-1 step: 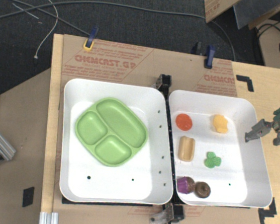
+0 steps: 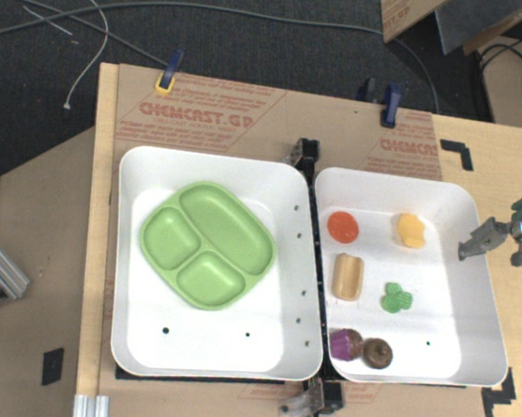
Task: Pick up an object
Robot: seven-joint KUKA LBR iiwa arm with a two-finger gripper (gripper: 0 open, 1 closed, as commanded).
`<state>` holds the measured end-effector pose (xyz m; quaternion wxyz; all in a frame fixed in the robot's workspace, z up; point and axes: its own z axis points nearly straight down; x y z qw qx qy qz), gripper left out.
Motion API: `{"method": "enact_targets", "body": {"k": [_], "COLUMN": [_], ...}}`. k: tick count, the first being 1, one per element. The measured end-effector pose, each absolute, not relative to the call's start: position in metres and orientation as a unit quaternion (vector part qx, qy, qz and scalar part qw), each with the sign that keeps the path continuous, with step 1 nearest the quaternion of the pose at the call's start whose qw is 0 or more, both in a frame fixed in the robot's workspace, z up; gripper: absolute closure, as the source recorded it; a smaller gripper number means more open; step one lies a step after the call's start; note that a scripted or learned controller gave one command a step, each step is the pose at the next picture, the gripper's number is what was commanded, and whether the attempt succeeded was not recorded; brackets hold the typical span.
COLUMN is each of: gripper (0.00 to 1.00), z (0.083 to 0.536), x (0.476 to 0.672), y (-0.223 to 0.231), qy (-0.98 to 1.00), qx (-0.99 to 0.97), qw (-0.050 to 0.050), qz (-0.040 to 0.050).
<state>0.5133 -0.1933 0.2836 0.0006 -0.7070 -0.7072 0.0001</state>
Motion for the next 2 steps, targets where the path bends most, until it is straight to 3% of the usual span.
{"method": "enact_targets", "body": {"k": [2], "gripper": [0.0], "z": [0.18], "x": [0.516], "y": [-0.183], "qy": [-0.707], "qx": [-0.707], "qw": [0.004], "qz": [0.0012]}}
